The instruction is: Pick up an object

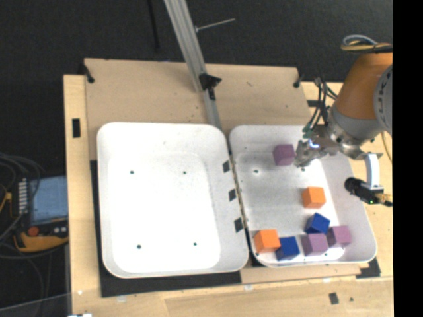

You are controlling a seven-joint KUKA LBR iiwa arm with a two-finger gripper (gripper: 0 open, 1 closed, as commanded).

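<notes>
You're at the approach: claw [305, 156] hovers just right of the purple block [284, 154]; can't tell its opening. Next, center over it.

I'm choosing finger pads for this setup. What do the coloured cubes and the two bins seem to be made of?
The cubes, such as the orange cube and the purple cube, look matte with crisp edges and no glare, so probably foam or painted wood; the view cannot settle which. The right bin and left bin look like smooth white moulded plastic, with rounded corners and raised rims.
</notes>
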